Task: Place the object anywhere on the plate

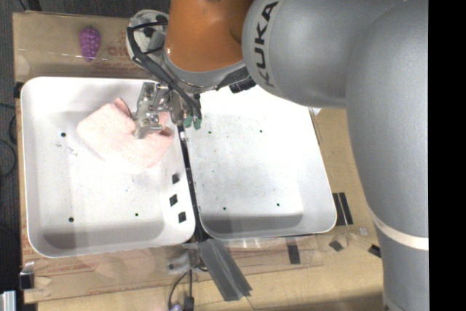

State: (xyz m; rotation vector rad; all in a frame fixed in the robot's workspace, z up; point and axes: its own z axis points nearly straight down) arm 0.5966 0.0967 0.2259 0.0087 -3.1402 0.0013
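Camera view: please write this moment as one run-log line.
pincer: over pink sponge | sponge: left bin | purple grape bunch: bench, outside bins

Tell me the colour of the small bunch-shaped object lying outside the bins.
Purple, seen in the camera view: the grape-like object.

My brown wooden bench point(65, 36) is carrying two shallow white plastic bins, left point(44, 229) and right point(313, 218), side by side; a small purple grape-like bunch point(89, 43) is lying far left.
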